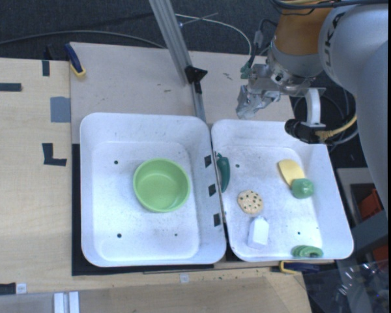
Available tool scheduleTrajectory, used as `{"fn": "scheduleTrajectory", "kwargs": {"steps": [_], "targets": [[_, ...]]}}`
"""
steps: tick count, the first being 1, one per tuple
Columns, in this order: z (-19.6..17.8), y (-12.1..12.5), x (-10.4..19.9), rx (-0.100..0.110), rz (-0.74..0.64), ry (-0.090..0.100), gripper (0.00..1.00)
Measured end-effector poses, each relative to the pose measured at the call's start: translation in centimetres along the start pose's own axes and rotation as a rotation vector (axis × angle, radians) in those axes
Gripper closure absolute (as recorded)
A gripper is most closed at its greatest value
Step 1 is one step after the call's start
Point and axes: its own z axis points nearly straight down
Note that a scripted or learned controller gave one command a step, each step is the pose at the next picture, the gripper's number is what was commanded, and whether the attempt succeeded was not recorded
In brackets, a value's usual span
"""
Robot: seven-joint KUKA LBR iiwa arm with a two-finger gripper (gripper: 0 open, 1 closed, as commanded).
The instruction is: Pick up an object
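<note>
My gripper [249,107] hangs above the far edge of the right bin [326,175], with nothing between its fingers. In that bin lie a yellow block [289,170], a green round piece [303,188] touching it, a speckled cookie [250,202], a small white block [259,232], a green ring-shaped piece [307,251] at the near edge, and a dark green pepper-like object [223,171] against the left wall. All of them sit well nearer the front than the gripper.
The left bin [98,175] holds a light green bowl [161,185]. A slanted metal pole [176,44] rises behind the bins. A blue and yellow clamp [74,60] lies at the bench's back left. Cables hang beside the arm's wrist.
</note>
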Motion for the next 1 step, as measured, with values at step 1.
{"fn": "scheduleTrajectory", "kwargs": {"steps": [1], "targets": [[0.65,-1.86,5.63,0.001,-0.001,0.0,1.0]]}}
